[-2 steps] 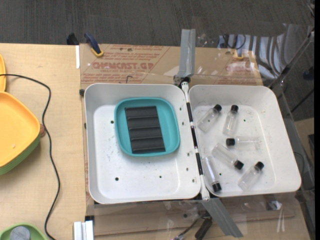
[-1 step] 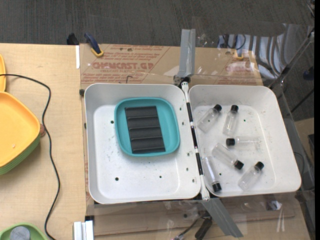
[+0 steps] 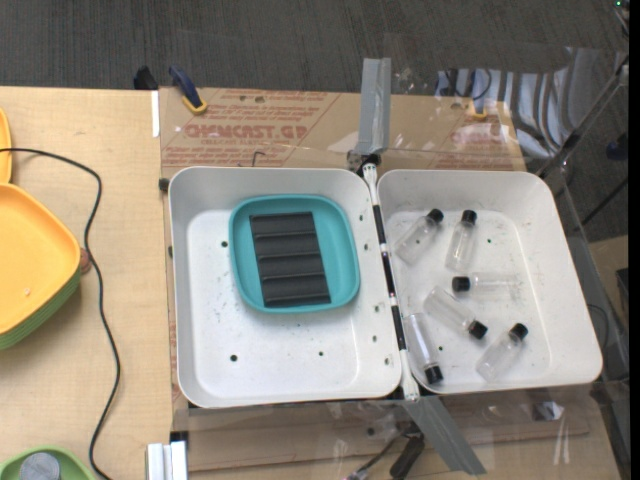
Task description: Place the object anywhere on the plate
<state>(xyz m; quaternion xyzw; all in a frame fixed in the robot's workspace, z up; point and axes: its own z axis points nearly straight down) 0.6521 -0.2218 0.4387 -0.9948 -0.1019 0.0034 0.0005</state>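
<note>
In the right bin (image 3: 545, 268) lie six clear, black-capped vials (image 3: 455, 313); pincer state: cannot tell.

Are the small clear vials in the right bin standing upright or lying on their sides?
Lying down. Each clear vial in the right bin shows its full length with the black cap at one end, pointing in different directions.

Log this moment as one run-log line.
plate: teal, left bin, carries dark ridged block | vials: six, clear, black-capped, all in right bin | placement: not done
</note>
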